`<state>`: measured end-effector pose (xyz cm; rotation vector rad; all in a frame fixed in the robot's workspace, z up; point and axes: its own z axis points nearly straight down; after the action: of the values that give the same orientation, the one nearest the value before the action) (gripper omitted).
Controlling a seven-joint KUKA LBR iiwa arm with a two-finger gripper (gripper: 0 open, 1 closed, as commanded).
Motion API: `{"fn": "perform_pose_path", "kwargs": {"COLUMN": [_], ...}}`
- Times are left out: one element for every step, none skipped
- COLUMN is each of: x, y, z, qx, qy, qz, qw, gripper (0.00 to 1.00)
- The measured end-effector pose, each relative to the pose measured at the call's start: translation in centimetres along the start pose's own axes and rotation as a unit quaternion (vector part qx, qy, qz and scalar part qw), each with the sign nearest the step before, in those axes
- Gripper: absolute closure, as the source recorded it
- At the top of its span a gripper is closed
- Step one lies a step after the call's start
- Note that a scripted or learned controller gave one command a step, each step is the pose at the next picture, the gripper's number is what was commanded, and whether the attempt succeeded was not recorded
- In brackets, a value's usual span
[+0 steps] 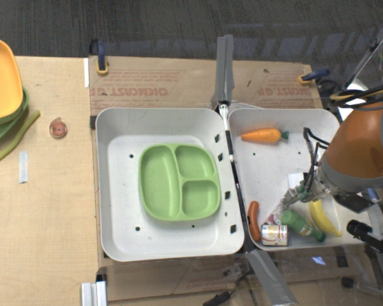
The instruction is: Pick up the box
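Small white box (296,181), as far as I can make it out, lies in the right white bin (268,116), still on the bin floor, partly hidden. The gripper (298,194) hangs low right at it. I can't tell how open it is or whether it grips anything. Yellow banana (323,217) and green plastic piece (303,225) crowd just beside. I judge the approach done; grasp and lift are left.
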<state>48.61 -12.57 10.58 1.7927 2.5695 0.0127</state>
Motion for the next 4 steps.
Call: {"fn": "perform_pose_path", "kwargs": {"x": [0.0,3.7,3.7,3.5], "y": [3.2,0.5,0.5,1.3], "z": [-13.8,-8.4,-8.4,-8.4], "qx": [0.006,0.008,0.008,0.008], "qy": [0.000,0.000,0.000,-0.001], "qz": [0.068,0.239,0.239,0.267], "qw": [0.9977,0.9711,0.9711,0.9636], "gripper": [1.00,1.00,0.00,0.00]}}
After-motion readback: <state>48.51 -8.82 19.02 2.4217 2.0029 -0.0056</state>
